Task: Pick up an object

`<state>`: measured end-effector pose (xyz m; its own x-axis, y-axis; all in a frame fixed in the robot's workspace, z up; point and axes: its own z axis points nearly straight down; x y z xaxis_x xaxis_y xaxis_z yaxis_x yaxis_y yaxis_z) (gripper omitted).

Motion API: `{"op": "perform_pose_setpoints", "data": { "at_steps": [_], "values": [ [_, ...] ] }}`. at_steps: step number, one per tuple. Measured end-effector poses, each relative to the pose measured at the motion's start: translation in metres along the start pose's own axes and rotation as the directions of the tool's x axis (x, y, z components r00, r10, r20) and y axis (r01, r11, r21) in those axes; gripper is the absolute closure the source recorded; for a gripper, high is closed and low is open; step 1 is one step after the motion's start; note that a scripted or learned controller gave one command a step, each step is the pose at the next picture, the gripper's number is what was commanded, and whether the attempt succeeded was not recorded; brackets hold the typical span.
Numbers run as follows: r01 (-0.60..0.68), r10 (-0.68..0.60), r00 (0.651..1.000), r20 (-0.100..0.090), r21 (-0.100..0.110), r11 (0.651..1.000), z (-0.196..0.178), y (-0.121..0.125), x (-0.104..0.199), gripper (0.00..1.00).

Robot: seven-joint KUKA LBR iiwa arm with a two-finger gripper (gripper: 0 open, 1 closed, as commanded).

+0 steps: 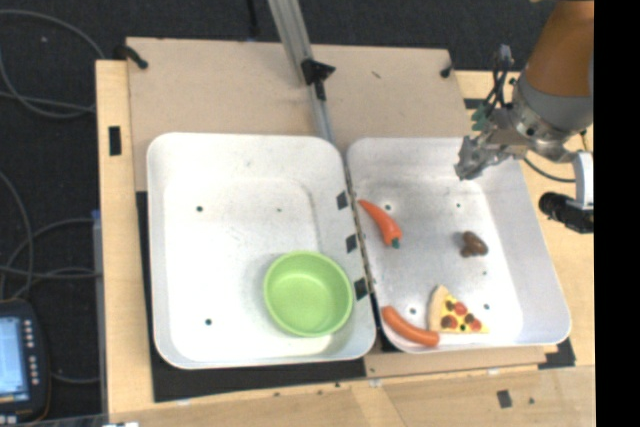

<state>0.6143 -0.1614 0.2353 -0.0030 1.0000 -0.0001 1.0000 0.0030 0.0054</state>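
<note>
My gripper (470,165) hangs over the far right part of the right bin (520,215), with nothing seen between its fingers. A small brown lump (473,243) lies below it in that bin, well apart from it. A toy carrot (381,221) rests near the bin's left wall. At the front edge lie an orange sausage (409,326) and a pizza slice (454,312). A green bowl (308,292) sits in the front right corner of the left bin (220,205).
A metal pole (285,5) slants from the top of the view down to the gap between the bins. Cables trail on the dark floor at the left. The bench's bare board (290,85) lies behind the bins.
</note>
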Motion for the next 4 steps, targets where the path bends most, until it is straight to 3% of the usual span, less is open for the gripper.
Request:
{"op": "perform_pose_setpoints", "data": {
  "at_steps": [1,4],
  "values": [
    [0.005,-0.004,1.0,-0.003,0.003,1.0,-0.008,-0.001,0.048,1.0],
    [0.005,-0.005,1.0,-0.003,0.005,1.0,-0.019,-0.037,0.201,1.0]
  ]
}}
